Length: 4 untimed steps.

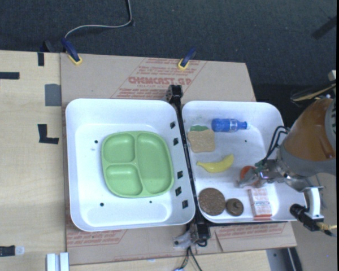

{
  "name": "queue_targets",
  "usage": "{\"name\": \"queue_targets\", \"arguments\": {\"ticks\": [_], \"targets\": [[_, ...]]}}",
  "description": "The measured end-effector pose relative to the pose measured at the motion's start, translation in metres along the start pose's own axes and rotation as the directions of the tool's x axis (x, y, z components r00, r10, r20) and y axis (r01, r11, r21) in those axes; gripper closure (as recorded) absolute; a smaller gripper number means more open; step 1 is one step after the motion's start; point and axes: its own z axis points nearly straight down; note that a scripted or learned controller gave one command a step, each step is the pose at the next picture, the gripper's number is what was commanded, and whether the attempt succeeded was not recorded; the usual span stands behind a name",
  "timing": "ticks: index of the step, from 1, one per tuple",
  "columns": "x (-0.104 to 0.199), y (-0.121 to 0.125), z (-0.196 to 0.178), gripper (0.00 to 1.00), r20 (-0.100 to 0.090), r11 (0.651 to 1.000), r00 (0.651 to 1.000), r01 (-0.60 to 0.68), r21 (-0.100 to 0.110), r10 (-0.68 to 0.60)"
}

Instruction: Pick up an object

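Camera view, gripper (250, 176) low in right bin (271, 114), jaw state unclear, nearby banana (216, 164) lying near-horizontal, tip up-right

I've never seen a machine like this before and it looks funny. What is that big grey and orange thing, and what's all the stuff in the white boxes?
That grey and orange thing is a robot arm. It reaches in from the right side of the picture. The camera hangs above the bench and looks down at a slant.

At the arm's tip is its gripper, the part made for picking things up. It sits low in the right bin, close to a small red thing. It is too small here to tell whether anything is held.

The right bin also has a blue bottle, a sponge, a banana, two brown round things and a small box.

The left bin holds a green tray with three sections.
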Motion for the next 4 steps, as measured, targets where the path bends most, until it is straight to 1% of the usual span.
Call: {"name": "queue_targets", "arguments": {"ticks": [1,2,3,4], "targets": [[0.06,0.054,-0.051,1.0,-0.003,1.0,1.0,0.003,0.005,-0.003],[0.06,0.053,-0.05,0.0,-0.003,1.0,1.0,0.002,0.006,-0.002],[0.092,0.099,0.011,0.0,-0.001,1.0,1.0,0.003,0.002,-0.003],[0.076,0.088,0.011,0.0,-0.001,1.0,1.0,0.002,0.0,-0.002]]}}
